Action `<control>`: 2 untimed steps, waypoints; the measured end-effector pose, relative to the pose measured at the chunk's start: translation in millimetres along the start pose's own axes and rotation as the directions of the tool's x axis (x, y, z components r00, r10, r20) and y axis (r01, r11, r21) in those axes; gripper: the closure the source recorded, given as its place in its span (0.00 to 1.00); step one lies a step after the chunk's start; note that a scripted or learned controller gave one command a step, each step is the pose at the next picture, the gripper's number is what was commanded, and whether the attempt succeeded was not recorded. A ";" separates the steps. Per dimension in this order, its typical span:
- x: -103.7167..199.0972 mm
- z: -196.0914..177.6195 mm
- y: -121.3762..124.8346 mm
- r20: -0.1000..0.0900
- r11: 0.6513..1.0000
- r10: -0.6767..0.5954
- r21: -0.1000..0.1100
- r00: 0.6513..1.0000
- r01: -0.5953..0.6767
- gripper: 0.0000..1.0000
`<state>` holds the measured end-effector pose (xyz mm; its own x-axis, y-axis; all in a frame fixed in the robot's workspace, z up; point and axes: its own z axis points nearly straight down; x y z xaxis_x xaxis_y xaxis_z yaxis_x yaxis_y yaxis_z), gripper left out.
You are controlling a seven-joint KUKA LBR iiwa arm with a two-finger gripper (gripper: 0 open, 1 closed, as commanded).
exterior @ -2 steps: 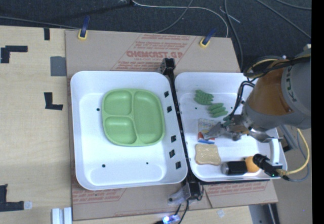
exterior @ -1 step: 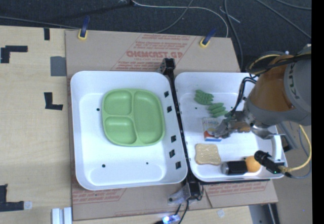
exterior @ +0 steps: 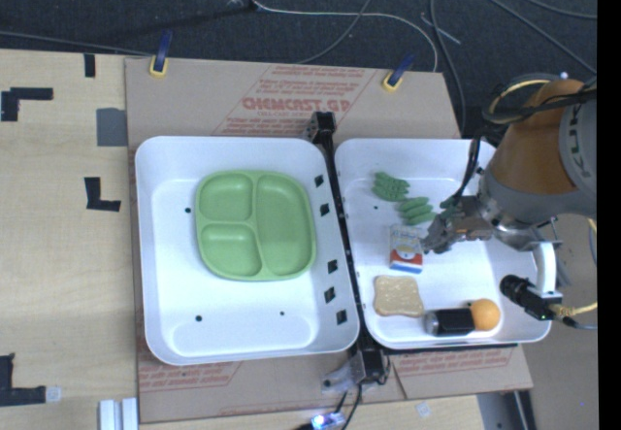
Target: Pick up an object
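On the bench, 2 white bins sit side by side: the left bin [exterior: 160,253] holds a green plate [exterior: 256,225] with 3 compartments, and the right bin [exterior: 505,268] holds the small objects. From the right, the arm [exterior: 543,161] reaches over the right bin, its gripper [exterior: 435,236] low beside a small red, white and blue carton [exterior: 406,252]; whether anything is pinched, I cannot tell. Green pea pods [exterior: 403,198] lie above the carton, while a toast slice [exterior: 398,296], a black object [exterior: 448,322] and an orange ball [exterior: 483,314] lie along the near edge.

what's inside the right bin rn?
The right bin holds two green pea pods, a small red-white-blue packet, a toast slice, an orange ball and a black block. The gripper covers whatever lies beneath it.
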<state>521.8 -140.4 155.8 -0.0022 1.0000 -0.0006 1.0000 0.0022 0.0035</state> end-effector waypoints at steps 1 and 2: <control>-3.1 -43.0 -1.7 0.000 1.000 0.001 0.000 1.000 -0.001 1.00; -3.1 -74.0 -0.7 0.000 1.000 0.001 0.001 1.000 -0.001 1.00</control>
<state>520.8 -143.5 229.8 -0.0011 1.0000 -0.0007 1.0000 0.0011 0.0024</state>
